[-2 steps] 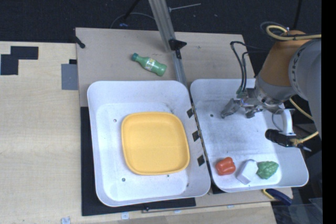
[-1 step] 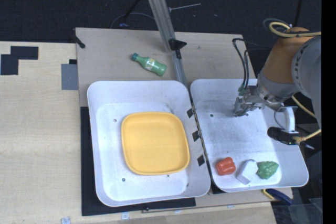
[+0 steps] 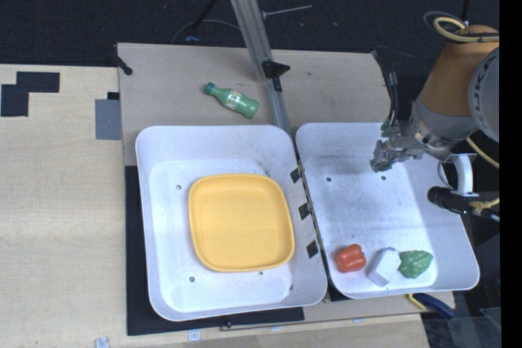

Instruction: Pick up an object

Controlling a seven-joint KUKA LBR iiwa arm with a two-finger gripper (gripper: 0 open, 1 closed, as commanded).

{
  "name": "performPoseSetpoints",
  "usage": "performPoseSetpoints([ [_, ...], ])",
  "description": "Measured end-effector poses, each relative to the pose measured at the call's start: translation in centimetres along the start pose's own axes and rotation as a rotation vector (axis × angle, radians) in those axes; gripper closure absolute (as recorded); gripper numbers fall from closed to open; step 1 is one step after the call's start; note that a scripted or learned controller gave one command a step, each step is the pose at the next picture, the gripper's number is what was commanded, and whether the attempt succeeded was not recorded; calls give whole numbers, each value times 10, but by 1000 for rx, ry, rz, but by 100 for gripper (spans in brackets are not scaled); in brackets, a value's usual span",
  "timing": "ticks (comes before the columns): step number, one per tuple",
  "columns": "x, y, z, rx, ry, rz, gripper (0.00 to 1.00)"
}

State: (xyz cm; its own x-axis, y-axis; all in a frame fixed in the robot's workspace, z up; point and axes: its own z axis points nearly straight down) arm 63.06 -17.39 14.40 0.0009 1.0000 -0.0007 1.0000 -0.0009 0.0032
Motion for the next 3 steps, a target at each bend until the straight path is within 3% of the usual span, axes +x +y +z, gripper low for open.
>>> performPoseSetpoints([
  [2,-5,8,-113,-1,0,0,100],
  [3,47,11,-120,3,0,-4,100],
])
